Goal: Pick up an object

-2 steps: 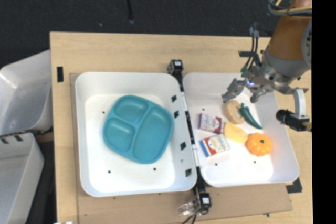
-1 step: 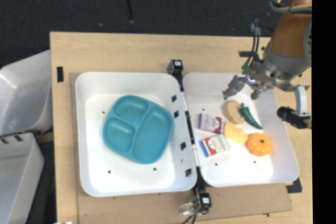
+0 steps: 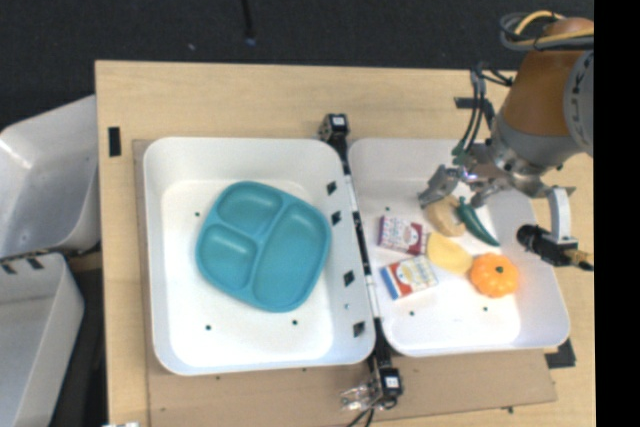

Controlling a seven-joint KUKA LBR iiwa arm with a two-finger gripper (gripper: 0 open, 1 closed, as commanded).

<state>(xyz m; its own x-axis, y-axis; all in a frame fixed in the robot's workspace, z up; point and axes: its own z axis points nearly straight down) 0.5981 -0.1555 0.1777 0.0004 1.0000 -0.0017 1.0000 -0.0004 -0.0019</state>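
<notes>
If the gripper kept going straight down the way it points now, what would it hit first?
Most likely the pale tan lumpy object with the green pepper-shaped toy beside it, right under the gripper in the right white bin. Height above them is unclear.

Left bin (image 3: pixel 160 215) holds divided plate (image 3: pixel 263 246). Right bin (image 3: pixel 535 315): two packets (image 3: pixel 402 234) left, pumpkin (image 3: pixel 494 275) right, tool (image 3: pixel 462 198) far.
</notes>
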